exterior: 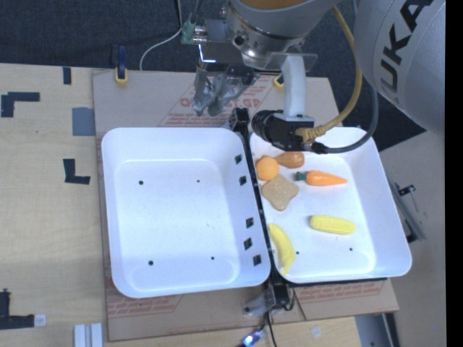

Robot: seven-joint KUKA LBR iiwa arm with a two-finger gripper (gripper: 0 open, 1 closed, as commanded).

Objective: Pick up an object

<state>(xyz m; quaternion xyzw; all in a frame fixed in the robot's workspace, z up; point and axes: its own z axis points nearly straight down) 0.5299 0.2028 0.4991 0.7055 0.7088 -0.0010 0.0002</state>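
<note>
The right bin (383, 215) holds several toy foods. An orange ball-shaped fruit (267, 168) and a brown roll (291, 160) lie at its back left. An orange carrot (325, 180) lies to their right. A tan bread slice (279, 192) sits just in front of the fruit. A yellow corn cob (333, 225) is mid-right, and a yellow banana (282, 246) lies by the front left wall. My gripper (211, 105) hangs behind the left bin's back rim, over the cardboard, well away from the foods. It looks blurred and I see nothing in it.
The left bin (116, 194) stands beside the right one, the two joined by a black-clipped divider (249, 201). A black camera unit (278, 129) with cables hangs over the right bin's back left corner. Cardboard (145, 100) lies beneath the bins.
</note>
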